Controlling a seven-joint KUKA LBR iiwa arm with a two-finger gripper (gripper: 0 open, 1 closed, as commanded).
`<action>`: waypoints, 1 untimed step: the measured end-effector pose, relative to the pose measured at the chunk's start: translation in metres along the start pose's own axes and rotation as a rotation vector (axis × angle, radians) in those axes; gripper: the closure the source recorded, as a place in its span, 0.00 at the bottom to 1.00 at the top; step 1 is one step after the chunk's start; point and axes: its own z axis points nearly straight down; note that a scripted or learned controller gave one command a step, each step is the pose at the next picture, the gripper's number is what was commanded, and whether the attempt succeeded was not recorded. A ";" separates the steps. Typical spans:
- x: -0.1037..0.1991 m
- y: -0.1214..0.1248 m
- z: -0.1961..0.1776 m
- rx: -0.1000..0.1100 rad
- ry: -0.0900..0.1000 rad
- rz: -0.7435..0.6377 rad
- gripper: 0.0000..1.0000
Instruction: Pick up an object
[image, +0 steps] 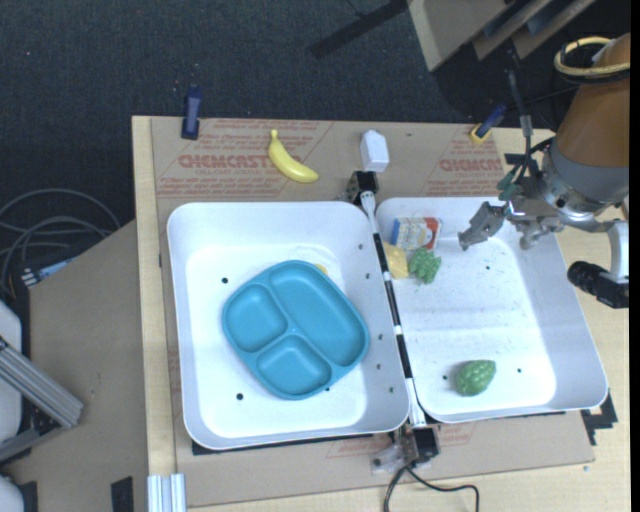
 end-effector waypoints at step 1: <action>0.016 0.037 0.074 0.003 0.001 0.000 0.00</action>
